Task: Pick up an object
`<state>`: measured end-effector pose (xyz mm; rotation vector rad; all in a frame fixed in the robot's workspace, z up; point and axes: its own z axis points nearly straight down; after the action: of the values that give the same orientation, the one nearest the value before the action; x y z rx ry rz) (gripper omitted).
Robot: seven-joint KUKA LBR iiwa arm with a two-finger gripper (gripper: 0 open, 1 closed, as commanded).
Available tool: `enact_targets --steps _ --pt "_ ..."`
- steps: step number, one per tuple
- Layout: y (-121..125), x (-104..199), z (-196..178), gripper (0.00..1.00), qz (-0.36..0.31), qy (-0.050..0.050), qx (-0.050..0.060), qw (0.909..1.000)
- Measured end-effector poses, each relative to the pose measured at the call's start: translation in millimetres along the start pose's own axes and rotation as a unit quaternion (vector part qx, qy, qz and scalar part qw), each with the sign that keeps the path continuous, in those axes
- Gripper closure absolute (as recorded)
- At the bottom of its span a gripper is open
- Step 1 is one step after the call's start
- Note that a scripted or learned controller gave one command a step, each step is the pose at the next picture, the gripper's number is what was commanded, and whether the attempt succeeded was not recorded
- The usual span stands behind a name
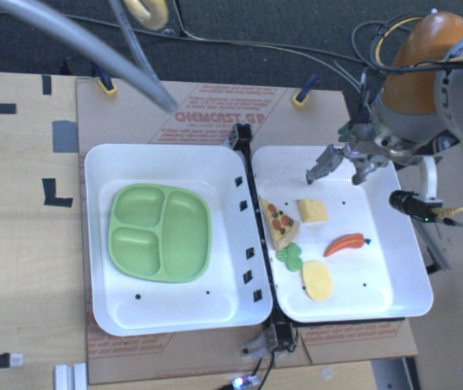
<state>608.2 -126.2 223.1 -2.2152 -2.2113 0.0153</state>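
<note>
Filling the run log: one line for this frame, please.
phase: pre-grasp | pincer: open, holding nothing, above right white bin far end | nearest: pale yellow cheese wedge | left bin: green divided plate

A single fixed camera hangs above the bench and looks down at a slant, far enough off to take in both white bins side by side, the left bin and the right bin, with the cardboard sheet under them and a strip of dark floor along the top edge. The far side of the bench lies toward the top of the view, the near side toward the bottom, and the arm enters from the right
</note>
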Motion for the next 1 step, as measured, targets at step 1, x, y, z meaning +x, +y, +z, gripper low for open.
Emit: enact_targets --steps 1 --pt "2.5 0.4 -8.3 0.00 -0.002 -0.001 -0.007 1.0000"
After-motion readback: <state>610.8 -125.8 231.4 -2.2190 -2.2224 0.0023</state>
